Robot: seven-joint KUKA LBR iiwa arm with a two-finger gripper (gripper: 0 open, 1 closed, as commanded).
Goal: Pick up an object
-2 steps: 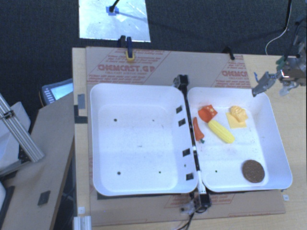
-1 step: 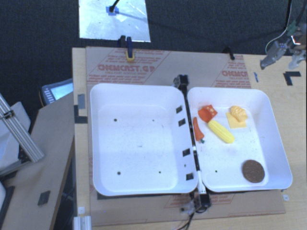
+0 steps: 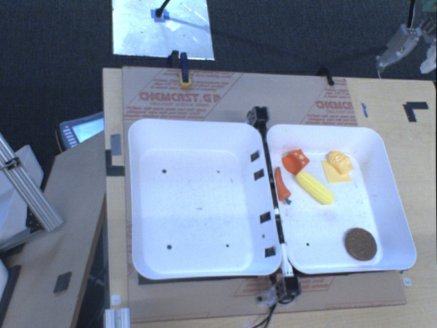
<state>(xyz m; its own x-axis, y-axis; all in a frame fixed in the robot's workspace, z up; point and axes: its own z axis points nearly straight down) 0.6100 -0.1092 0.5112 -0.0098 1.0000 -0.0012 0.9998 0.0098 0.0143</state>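
On the table (image 3: 382, 108), which carries a brown board and two shallow white bins side by side, the left bin (image 3: 198, 132) lies toward the table's left edge and the right bin (image 3: 382, 183) toward its right edge. All the loose things sit in the right bin, so any pick belongs there. The gripper (image 3: 399, 46) hangs beyond the table's far right corner, well apart from both bins; it is too small and blurred to tell how far it is open, and nothing can be seen in its hold.

By count: two bins and five objects. One brown disc (image 3: 360, 243) lies alone near the right bin's near right corner. One yellow corn cob (image 3: 314, 187) lies slantwise near that bin's middle. One yellow slab (image 3: 337, 167) with a rounder lump on it sits just beyond the cob. One red-orange piece (image 3: 295, 160) sits at the cob's far left. One slim orange piece (image 3: 280, 184) hugs the bin's left wall.

Judging the step ahead, the cob looks the best choice: gripped across its narrow width, approached straight down. The disc lies flat and would likely slip.
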